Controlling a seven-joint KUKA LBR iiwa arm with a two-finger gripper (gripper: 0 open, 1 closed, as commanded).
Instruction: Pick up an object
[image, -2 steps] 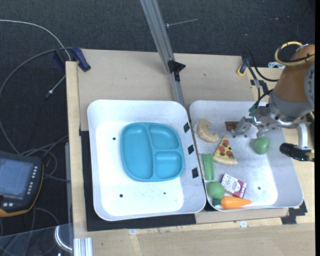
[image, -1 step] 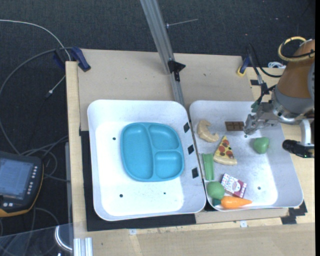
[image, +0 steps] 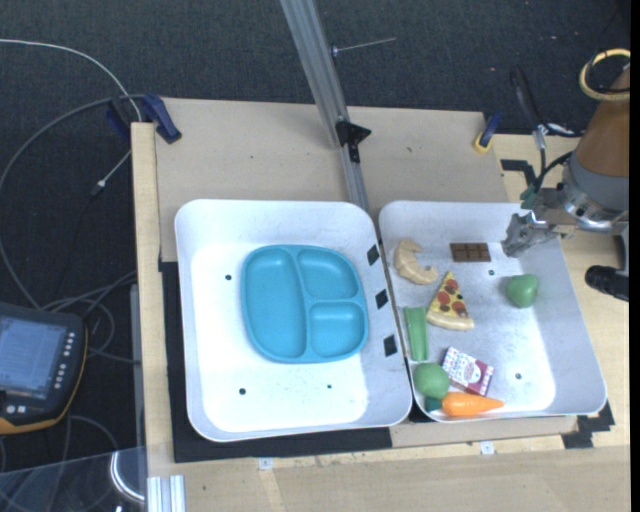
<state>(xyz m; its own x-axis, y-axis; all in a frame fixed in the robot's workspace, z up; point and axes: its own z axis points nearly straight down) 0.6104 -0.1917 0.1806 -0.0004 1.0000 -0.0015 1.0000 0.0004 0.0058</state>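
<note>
The right bin (image: 560, 330) holds several toy foods: a beige croissant (image: 412, 262), a brown chocolate bar (image: 470, 252), a pizza slice (image: 451, 304), a green round fruit (image: 521, 290), a green stick (image: 416, 333), a green apple (image: 432, 380), a pink-and-white packet (image: 467, 370) and an orange carrot (image: 470, 405). My gripper (image: 520, 236) hangs over the bin's upper right part, just right of the chocolate bar and above the green fruit. Nothing shows between its fingers.
The left bin (image: 200, 300) carries a blue divided plate (image: 304, 302). A metal pole (image: 322, 70) slants up from between the bins. Clamps sit at the bench's far corners, cables and a tablet (image: 35, 365) lie off to the left.
</note>
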